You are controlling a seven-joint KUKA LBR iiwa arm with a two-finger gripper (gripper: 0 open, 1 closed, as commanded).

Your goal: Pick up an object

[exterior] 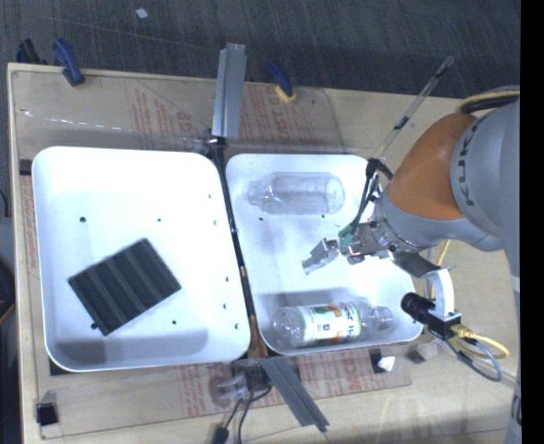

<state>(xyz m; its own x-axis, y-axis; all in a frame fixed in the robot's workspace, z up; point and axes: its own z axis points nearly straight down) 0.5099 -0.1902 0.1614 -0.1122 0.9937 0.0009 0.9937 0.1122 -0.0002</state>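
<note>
Two clear plastic bottles lie in the right bin [253, 276]. One bottle [295, 193] rests along the far wall with no label showing. The other bottle [329, 323] has a green and white label and lies along the near wall. My gripper [320, 256] hangs over the middle of the right bin, between the two bottles, pointing left. Nothing shows between its fingers. A dark ribbed rectangular pad [124, 285] lies in the left bin [50, 248].
The grey arm with its orange band [429, 178] comes in over the right bin's right rim. A metal bar [228, 91] stands at the back between the bins. Blue clamps [68, 61] grip the bench's far edge. Cables [466, 340] trail at the near right.
</note>
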